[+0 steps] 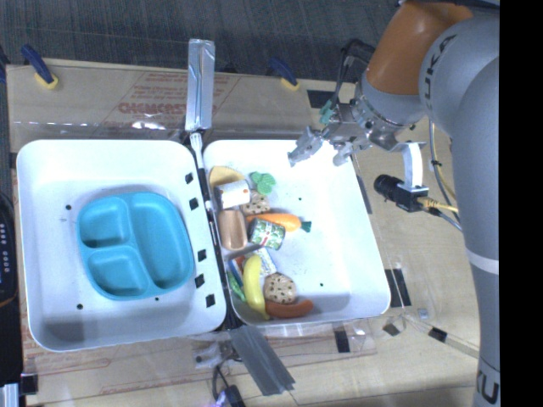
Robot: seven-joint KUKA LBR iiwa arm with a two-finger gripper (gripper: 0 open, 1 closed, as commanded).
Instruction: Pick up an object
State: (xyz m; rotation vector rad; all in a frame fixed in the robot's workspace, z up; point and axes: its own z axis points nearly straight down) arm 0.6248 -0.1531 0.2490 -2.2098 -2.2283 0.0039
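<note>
Grey metal two-finger gripper (323, 149) hangs over the far edge of the right white bin (339, 253), its fingers spread apart with nothing between them. Toy food lies heaped along that bin's left side: a yellow banana (253, 281), orange carrot (280, 221), round cookie (279, 288), red-brown sausage (288, 309).

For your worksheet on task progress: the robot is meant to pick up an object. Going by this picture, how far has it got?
Nothing looks done yet. The gripper hangs over the far edge of the right bin with nothing between its jaws. The toy food, such as the banana, carrot and cookie, lies piled along that bin's left side. The blue tray sits in the left bin. Reaching, gripping and lifting all remain.
</note>
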